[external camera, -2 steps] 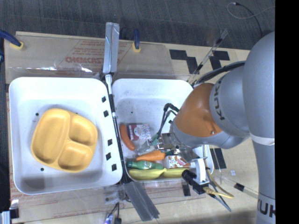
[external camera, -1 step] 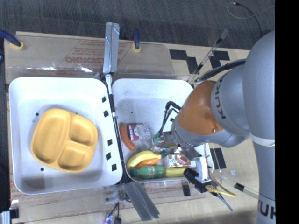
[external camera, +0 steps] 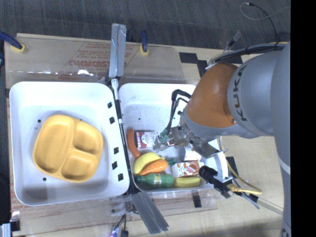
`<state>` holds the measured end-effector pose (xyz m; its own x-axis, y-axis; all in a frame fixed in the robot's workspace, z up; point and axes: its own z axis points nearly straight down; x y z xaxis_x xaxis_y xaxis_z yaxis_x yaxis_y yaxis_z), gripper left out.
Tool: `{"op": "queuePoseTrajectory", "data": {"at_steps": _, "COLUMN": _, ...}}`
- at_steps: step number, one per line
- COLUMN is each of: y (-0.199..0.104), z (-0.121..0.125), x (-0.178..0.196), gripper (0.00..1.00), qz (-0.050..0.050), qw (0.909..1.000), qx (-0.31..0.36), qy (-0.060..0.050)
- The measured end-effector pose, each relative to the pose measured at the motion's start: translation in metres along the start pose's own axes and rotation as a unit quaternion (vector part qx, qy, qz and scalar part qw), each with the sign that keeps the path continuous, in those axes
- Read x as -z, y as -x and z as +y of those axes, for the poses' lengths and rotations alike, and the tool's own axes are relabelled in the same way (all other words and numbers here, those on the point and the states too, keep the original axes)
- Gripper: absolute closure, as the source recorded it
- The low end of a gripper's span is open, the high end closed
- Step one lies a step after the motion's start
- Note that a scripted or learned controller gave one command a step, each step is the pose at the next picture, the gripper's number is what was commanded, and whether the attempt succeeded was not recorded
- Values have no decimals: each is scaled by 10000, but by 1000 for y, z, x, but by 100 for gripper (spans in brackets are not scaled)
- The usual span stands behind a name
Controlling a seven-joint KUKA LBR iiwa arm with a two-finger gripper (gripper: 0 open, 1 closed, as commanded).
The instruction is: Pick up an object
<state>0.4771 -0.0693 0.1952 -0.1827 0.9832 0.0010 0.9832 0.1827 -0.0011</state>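
My tool (external camera: 167, 138) sits low in the right bin (external camera: 148, 98), hanging over the pile of toy food near that bin's middle. I cannot tell how it stands; the wrist and cabling blur together there. Just beside the tool, toward the left bin, lies a small dark red packet (external camera: 146, 139), touching or nearly touching the tool's tip. Against the packet's far side lies a red-orange sausage (external camera: 131, 141), close to the bin's left wall. Toward the near edge of the table from the tool: a yellow banana (external camera: 143, 160), with an orange carrot (external camera: 154, 167) lying across it. Past those, along the bin's near wall, a green bottle (external camera: 155, 180) lies on its side, with a second yellow piece (external camera: 188, 182) just beside it. A small red-and-white carton (external camera: 186, 169) rests under the arm (external camera: 237, 102). The left bin (external camera: 19, 132) holds a yellow divided tray (external camera: 67, 147), well apart from the tool.
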Motion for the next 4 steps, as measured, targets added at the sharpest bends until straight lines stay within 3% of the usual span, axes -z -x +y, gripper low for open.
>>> {"op": "queuePoseTrajectory", "data": {"at_steps": 1, "y": -58, "z": 11, "x": -4, "gripper": 100, "qz": -1, "qw": 9951, "qx": -986, "qy": -1}}
{"op": "queuePoseTrajectory", "data": {"at_steps": 2, "y": -51, "z": 9, "x": -4, "gripper": 100, "qz": -7, "qw": 9885, "qx": -1515, "qy": 9}}
{"op": "queuePoseTrajectory", "data": {"at_steps": 3, "y": -22, "z": 3, "x": -5, "gripper": 100, "qz": 6, "qw": 9982, "qx": -605, "qy": -24}}
{"op": "queuePoseTrajectory", "data": {"at_steps": 4, "y": -72, "z": 13, "x": -4, "gripper": 100, "qz": -2, "qw": 9915, "qx": -1301, "qy": 4}}
